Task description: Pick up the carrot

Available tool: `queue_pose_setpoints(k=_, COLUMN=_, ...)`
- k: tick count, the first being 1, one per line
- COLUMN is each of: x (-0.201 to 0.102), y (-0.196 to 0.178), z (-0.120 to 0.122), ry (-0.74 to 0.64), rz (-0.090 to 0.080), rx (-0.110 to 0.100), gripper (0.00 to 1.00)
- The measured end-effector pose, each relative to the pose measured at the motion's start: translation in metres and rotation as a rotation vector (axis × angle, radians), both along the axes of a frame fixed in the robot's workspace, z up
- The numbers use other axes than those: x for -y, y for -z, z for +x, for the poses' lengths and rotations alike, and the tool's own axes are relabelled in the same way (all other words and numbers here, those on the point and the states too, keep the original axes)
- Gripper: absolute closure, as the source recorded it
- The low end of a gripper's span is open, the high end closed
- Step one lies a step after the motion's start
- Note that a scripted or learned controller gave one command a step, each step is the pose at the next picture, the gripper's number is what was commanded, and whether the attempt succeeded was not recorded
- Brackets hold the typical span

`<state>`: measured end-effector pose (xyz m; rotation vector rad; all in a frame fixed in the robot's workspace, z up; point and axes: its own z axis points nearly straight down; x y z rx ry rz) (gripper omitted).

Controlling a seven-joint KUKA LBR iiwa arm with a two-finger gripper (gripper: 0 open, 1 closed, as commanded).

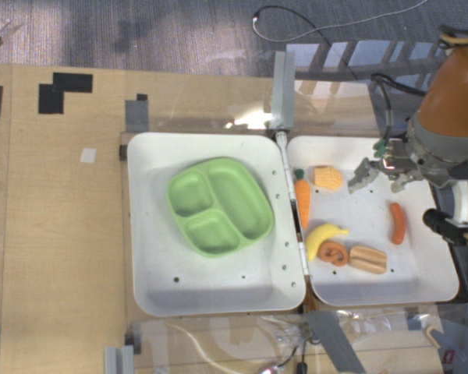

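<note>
The carrot point(302, 199) is orange with a green top and lies along the left wall of the right bin point(421, 287), pointing down the frame. My gripper point(381, 176) hangs over the upper middle of the right bin, well to the right of the carrot. Its fingers point(363, 175) are spread apart with nothing between them.
In the right bin lie a yellow-orange wedge point(327, 179), a banana point(324, 237), a pretzel-like ring point(335, 254), a hot dog bun point(368, 259) and a red sausage point(397, 223). The left bin point(152, 287) holds a green divided plate point(218, 206).
</note>
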<state>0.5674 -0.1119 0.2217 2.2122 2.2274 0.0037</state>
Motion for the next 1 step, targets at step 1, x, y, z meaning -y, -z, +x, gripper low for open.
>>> queue_pose_setpoints(k=1, x=-0.0307, y=0.0856, z=-0.0074, ry=0.05, rz=0.0, rx=-0.002, gripper=0.0)
